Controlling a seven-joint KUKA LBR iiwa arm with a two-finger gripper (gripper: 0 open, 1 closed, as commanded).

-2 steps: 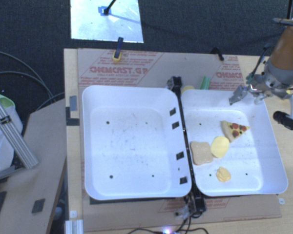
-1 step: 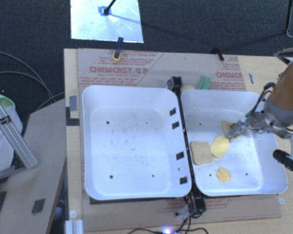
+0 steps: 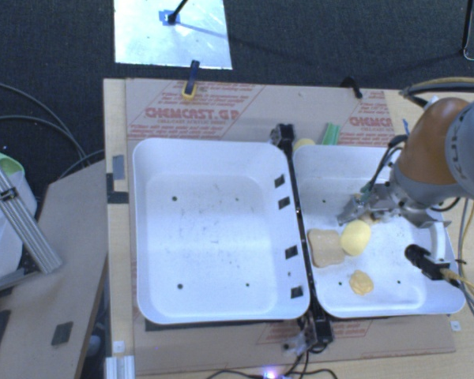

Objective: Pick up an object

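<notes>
Yellow ball [image 3: 356, 238] sits in the right bin [image 3: 332, 172], in the lower right part of the frame, touching a pale flat slab [image 3: 325, 248] on its left. It is round, so it has no long side and points no special way. The slab's long side runs up and down the frame.

Nearer the bottom edge lies a small yellow lump [image 3: 361, 283], apart from the ball. All three things rest loose on the bin floor, so any of them can be grabbed from above.

Just above the ball is the claw [image 3: 366, 208]. It comes in from the right and hangs low over the bin. I think it is there to grab the ball. I cannot tell if the claw is apart or together, and nothing shows between its tips.

Farther up, a little yellow thing [image 3: 303, 143] and a green stick [image 3: 330, 134] peek over the bin's far wall.

The left bin [image 3: 154, 160] sits right beside the right one.
</notes>
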